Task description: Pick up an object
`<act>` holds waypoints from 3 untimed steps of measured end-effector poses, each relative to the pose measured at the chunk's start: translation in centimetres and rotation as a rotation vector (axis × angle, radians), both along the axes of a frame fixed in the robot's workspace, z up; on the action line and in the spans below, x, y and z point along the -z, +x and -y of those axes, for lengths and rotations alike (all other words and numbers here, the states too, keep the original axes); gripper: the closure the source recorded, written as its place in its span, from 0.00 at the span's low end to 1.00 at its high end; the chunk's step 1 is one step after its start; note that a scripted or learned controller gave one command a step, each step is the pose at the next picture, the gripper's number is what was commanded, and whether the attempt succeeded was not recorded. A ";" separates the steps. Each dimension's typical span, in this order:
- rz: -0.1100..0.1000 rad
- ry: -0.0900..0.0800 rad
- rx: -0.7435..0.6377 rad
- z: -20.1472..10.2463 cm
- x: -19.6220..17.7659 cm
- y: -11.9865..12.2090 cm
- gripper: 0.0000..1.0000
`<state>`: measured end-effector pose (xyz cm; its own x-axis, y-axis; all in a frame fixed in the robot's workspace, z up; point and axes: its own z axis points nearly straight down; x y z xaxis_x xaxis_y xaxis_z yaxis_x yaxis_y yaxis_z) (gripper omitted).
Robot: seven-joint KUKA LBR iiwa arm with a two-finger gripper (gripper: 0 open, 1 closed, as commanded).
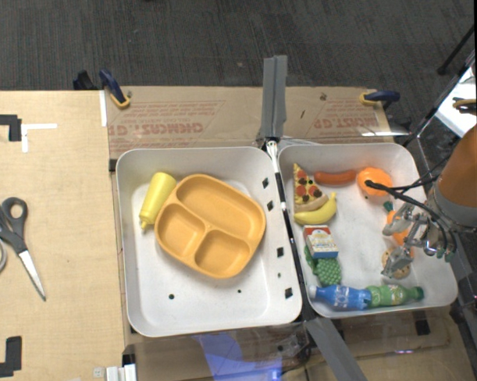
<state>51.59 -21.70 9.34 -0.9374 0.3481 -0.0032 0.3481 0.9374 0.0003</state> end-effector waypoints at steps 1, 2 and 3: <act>0.003 -0.002 -0.004 -0.1 -1.0 0.2 1.00; 0.003 -0.001 -0.004 -0.1 -1.0 0.2 0.00; 0.001 0.000 -0.018 0.4 0.0 2.2 0.00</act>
